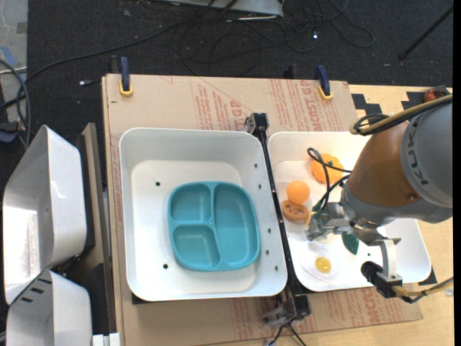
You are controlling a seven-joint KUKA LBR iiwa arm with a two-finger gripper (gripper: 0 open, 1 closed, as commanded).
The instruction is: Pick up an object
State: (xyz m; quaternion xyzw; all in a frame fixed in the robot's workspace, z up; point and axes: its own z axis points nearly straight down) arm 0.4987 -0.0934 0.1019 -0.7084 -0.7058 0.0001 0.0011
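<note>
The orange ball [298,191] lies in the right bin [418,251], just up and left of the gripper [320,225], touching the brown ring [294,210]; gripper state cannot be told.

Bright, even overhead light washes both white bins [137,193], nearly blowing out their rims, while the dark floor [65,27] above the bench stays dim. Shadows are soft and short; the arm [403,179] throws a faint one on the right bin. Focus is fair, detail slightly grainy
</note>
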